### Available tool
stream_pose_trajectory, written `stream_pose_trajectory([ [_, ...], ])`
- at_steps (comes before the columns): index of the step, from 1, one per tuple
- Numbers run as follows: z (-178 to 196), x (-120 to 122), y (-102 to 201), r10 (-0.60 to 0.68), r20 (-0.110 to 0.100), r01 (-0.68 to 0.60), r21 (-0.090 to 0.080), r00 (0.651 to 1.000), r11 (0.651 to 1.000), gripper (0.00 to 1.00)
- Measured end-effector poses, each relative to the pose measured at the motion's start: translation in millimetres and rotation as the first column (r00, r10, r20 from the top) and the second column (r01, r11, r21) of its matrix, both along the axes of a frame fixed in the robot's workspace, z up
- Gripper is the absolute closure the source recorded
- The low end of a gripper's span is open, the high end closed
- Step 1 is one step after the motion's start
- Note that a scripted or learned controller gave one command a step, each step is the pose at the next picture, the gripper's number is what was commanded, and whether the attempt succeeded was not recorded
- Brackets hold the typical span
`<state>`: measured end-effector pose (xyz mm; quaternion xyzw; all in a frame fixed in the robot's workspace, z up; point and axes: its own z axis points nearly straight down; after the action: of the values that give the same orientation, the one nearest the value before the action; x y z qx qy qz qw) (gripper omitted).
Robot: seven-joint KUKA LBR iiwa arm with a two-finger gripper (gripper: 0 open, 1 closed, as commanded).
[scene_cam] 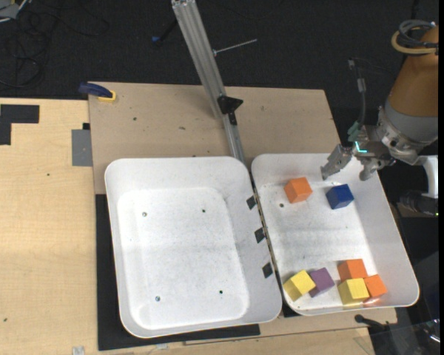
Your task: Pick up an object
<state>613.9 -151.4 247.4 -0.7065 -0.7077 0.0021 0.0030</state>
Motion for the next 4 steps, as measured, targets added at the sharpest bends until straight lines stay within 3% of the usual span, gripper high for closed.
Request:
stream_pose_trajectory([
  [1,2,1,0,0.001,0.004,-0.001,-0.001,1.0,1.0,0.0],
  [4,-138,-8,-6,-0.003,-0.002,0.003,0.0,1.0,1.0,0.0],
])
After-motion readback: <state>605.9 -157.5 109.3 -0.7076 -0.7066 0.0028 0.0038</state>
